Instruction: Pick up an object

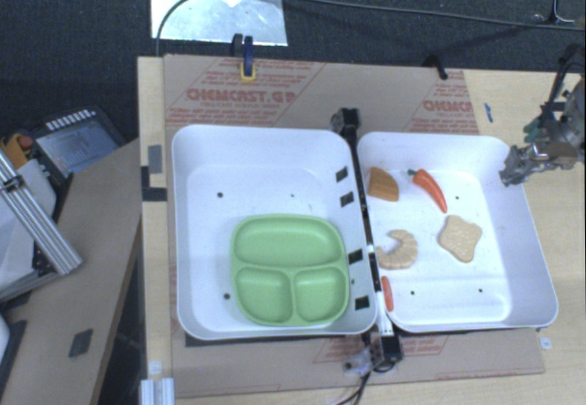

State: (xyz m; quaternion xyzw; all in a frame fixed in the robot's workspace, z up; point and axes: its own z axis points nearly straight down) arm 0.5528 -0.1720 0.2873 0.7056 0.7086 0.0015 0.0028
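Four food pieces, one green tray

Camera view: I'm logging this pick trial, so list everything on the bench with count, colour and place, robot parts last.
bins: 2, white, side by side on the bench
tray: 1, green, three compartments, in the left bin toward its near right
orange wedge: 1, orange, right bin, far left
pepper: 1, red with green stem, right bin, right of the wedge
curved piece: 1, tan, right bin, left of centre
flat piece: 1, tan, right bin, centre
red stick: 1, red, right bin, at the near left wall
clamp: 1, yellow and dark, far edge of the bench
gripper: 1, grey, over the right bin's far right rim, away from the items
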